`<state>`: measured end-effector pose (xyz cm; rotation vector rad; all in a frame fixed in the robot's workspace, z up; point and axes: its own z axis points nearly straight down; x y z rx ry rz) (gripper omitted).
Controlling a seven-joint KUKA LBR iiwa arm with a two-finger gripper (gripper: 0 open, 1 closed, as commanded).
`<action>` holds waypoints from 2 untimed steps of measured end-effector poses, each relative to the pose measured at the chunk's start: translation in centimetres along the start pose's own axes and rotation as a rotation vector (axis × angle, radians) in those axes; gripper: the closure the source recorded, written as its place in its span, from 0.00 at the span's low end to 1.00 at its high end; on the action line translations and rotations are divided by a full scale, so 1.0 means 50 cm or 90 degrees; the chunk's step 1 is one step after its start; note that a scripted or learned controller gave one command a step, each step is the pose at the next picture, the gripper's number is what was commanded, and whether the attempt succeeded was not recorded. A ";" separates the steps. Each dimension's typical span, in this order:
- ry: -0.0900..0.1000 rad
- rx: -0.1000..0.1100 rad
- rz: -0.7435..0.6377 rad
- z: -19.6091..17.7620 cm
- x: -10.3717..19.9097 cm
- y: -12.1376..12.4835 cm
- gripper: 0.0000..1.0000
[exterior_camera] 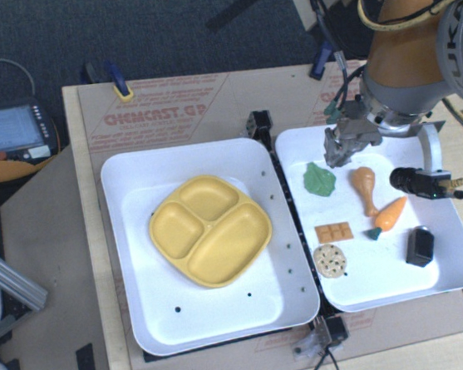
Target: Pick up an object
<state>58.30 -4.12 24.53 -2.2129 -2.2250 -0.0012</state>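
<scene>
A yellow divided plate [211, 228] lies in the left bin [126, 180]. In the right bin [452, 274] sit a green lettuce piece [320, 180], cracker [334, 232], cookie [330, 261], chicken drumstick [366, 189], carrot [389, 214] and black block [420, 246]. The gripper [335, 152] hovers just above the lettuce; whether it is apart or together cannot be told.

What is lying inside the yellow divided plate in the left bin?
The yellow plate shows three bare compartments with nothing lying in them. It rests on the floor of the left bin. The part of the floor directly beneath the plate is covered, so it cannot be seen.
</scene>
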 end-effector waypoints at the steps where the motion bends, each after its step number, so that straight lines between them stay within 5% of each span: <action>1: -0.001 0.001 0.000 -0.003 0.104 -0.055 1.00; 2: 0.000 0.001 0.000 -0.004 0.209 -0.092 1.00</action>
